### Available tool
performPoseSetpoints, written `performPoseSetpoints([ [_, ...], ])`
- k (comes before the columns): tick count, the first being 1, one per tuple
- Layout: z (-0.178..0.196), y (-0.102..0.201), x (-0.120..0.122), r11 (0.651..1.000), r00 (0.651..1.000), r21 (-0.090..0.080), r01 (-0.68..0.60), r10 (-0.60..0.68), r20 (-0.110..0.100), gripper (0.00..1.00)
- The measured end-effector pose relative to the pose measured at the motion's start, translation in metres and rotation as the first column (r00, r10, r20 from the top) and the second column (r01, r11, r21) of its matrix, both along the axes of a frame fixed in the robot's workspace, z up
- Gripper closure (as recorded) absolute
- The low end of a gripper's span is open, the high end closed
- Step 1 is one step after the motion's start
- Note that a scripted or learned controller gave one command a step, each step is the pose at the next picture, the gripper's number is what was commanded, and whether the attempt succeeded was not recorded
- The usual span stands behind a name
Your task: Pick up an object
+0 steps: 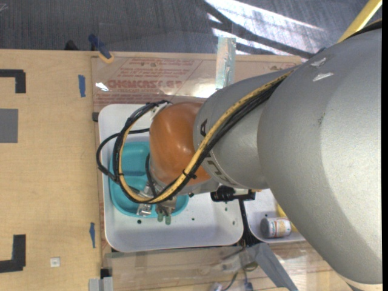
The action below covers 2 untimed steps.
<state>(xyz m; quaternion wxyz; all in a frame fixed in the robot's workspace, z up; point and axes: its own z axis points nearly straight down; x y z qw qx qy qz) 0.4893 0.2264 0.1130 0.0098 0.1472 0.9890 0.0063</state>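
Note:
A teal, dish-like object [128, 176] lies in the left white bin [182, 234], toward its left side, partly hidden by the arm and its cables. My gripper [162, 216] hangs low over the teal object's near right edge, under the orange band [173, 144] of the wrist. Whether it touches the object cannot be told from this angle. A small can [276, 227] with a light label lies on its side in the right bin [262, 206].
The grey arm [303, 138] covers most of the right bin and the back of the left one. Black and yellow cables [121, 156] loop over the teal object. A dark divider post [244, 220] stands between the bins. The wooden bench [48, 162] stretches to the left.

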Motion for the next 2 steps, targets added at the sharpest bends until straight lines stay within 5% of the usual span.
performPoseSetpoints([
  [1,0.07,-0.001,0.005,0.947,0.947,-0.005,0.321,-0.321,-0.016,1.0],
  [2,0.014,0.0,-0.01,0.751,0.751,-0.006,0.66,-0.66,-0.021,1.0],
])
